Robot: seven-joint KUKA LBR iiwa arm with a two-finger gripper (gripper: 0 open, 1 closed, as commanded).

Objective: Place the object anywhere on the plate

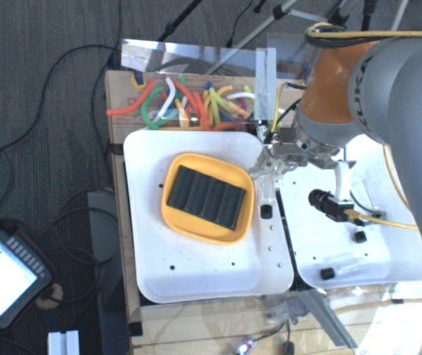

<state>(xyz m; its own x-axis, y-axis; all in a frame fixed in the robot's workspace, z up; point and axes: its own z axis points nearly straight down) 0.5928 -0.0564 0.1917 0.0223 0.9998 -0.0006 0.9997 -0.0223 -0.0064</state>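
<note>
Left bin [196, 279]: yellow plate [207, 198] fills the centre, white floor open in front of it. Arm [359, 80] overhangs the divider and right bin [389, 261].

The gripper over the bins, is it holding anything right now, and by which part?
It cannot be told: the gripper hangs beside the yellow plate, near the seam between the bins, and no object shows clearly in its grasp.

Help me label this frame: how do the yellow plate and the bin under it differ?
The yellow plate is a small rounded square, turned at a slant; the left bin is white, far larger, and lies square to the bench. The plate carries a dark ribbed slab that covers most of its middle, while the left bin's floor is mostly bare white with a few small dark dots. Both are shallow trays with rounded corners and raised rims.
</note>
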